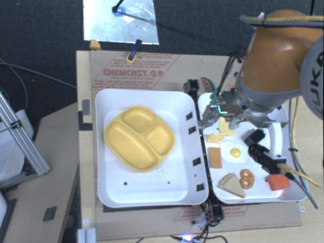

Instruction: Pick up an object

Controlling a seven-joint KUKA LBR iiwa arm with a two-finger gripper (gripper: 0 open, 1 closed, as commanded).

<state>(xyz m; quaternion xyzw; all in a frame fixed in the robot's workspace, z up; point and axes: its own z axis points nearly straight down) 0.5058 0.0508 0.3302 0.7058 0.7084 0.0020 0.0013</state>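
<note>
Below, cardboard-topped bench (pixel 152 67) bears white bins (pixel 152 191); dark carpet (pixel 40 34) around.

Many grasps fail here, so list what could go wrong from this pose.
1. The food pieces lie close together: the cheese piece, fried egg and orange strip may get nudged instead of grasped.
2. The gripper works near the right bin's left wall, which it might bump.
3. The flat strip could be hard to grasp.

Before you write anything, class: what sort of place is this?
Probably a robotics lab test bench: a robot arm reaches over two white bins, one holding a yellow divided plate, the other toy food such as a pretzel.
</note>
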